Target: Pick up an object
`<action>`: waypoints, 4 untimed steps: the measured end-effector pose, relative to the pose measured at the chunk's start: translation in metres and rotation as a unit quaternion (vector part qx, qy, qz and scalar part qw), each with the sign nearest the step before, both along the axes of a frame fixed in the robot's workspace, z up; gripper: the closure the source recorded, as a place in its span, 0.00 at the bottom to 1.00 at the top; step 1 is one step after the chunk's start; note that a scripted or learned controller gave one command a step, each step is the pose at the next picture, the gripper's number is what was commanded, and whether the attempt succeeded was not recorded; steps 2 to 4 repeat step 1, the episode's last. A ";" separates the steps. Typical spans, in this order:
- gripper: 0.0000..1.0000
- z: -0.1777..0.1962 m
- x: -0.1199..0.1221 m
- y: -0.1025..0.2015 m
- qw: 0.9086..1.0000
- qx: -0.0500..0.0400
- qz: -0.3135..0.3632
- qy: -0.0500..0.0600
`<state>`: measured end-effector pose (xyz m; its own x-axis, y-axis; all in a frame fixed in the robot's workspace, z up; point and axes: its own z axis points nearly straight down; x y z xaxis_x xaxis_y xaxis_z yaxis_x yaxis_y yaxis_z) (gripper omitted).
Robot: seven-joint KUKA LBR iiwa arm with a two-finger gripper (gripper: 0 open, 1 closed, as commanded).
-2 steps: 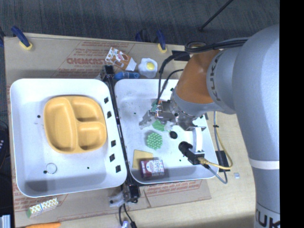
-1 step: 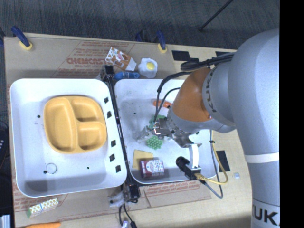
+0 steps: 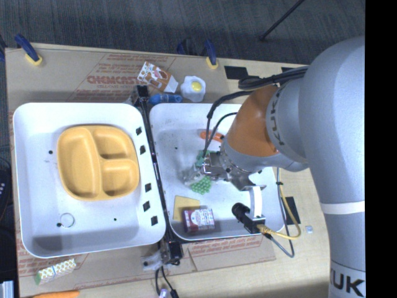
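My gripper point(image 3: 201, 169) reaches down into the middle of the right bin point(image 3: 167, 126), just over a green bumpy object point(image 3: 201, 185) and a small greyish item. The wrist hides the fingers. Close to the bin's front edge lies a dark red packet point(image 3: 198, 219), with a yellow wedge point(image 3: 185, 205) touching it on its far side. An orange item point(image 3: 211, 135) pokes out from behind the arm at the back of that bin.
The left bin point(image 3: 37, 228) holds a yellow divided tray point(image 3: 98, 160). Behind the bins on the cardboard lie a small patterned box point(image 3: 151, 75), a blue item point(image 3: 164, 97) and a white-and-yellow object point(image 3: 193, 87). A wrapped candy point(image 3: 56, 270) lies at the front left.
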<state>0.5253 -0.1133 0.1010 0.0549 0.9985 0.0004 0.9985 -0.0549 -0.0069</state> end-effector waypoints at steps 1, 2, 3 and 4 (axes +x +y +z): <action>1.00 0.090 -0.049 0.037 0.997 0.000 -0.078 -0.001; 1.00 0.090 -0.049 0.037 0.997 0.000 -0.078 -0.001; 1.00 0.090 -0.049 0.037 0.997 0.000 -0.078 -0.001; 1.00 0.090 -0.049 0.037 0.997 0.000 -0.078 -0.001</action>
